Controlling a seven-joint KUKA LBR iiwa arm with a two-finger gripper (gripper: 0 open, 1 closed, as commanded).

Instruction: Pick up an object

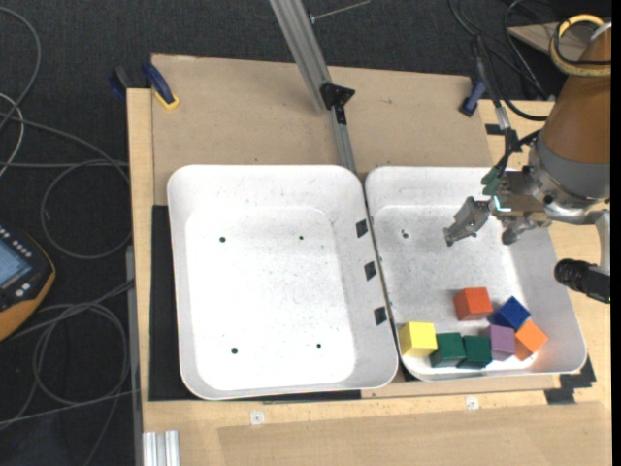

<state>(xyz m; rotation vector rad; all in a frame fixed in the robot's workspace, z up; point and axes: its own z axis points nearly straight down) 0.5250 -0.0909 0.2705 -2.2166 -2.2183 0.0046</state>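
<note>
Lying below end effector point(488, 223): blocks point(474, 330).

Arm point(582, 115) cut off at right.

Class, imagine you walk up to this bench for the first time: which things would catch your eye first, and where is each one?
A bright huddle of small coloured blocks, red, blue, orange, purple, green and yellow, sits in the near corner of the right-hand shallow white bin. Above that bin's far part hangs the grey two-finger gripper with nothing between its fingers. The left-hand shallow white bin lies alongside.
</note>
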